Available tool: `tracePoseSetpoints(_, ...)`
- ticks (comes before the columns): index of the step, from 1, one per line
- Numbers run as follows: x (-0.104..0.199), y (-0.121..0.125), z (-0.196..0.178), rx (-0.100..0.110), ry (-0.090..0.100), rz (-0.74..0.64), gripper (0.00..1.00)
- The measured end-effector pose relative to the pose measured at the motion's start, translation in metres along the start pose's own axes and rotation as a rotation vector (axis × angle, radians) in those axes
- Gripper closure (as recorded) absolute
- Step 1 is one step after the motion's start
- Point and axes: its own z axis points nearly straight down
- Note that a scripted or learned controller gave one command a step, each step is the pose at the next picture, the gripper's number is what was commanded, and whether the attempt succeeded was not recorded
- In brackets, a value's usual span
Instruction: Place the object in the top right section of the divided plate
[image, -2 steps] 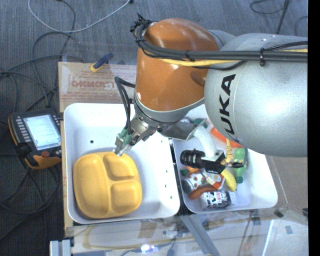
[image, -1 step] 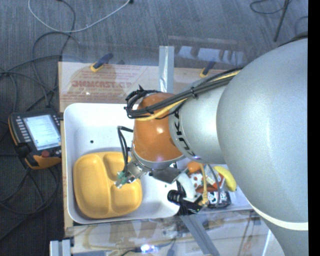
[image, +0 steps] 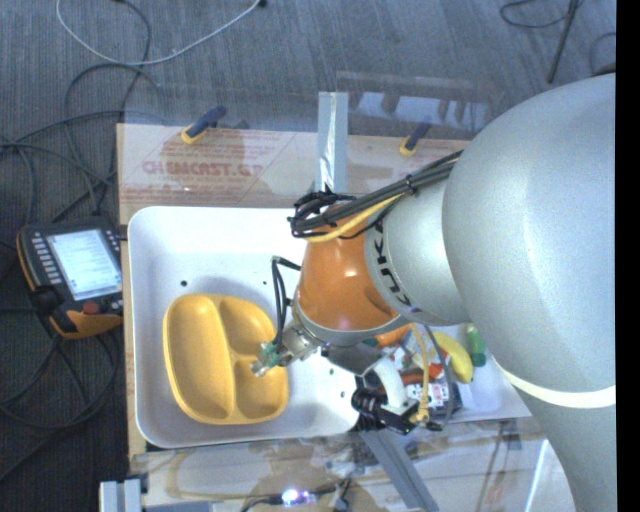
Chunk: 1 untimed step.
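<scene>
A yellow divided plate (image: 205, 360) lies in the left white bin (image: 160, 250), towards its front. My gripper (image: 266, 358) reaches down from the orange wrist band to the plate's right side, near the ridge between the two right-hand sections. A small green bit (image: 268, 350) shows right at the gripper's tip; I cannot tell whether it is held or what it is. The big grey arm covers most of the right bin.
In the right bin, beside the arm, lie a yellow banana (image: 453, 355), a green piece (image: 476, 346) and an orange-red thing (image: 392, 338). A teach pendant (image: 70, 270) sits off the bench on the left. Two clamps hold the back board.
</scene>
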Motion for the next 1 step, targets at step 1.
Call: tracePoseSetpoints(1, 0.051, 0.0208, -0.0633, 0.027, -0.007, 0.094, 1.0)
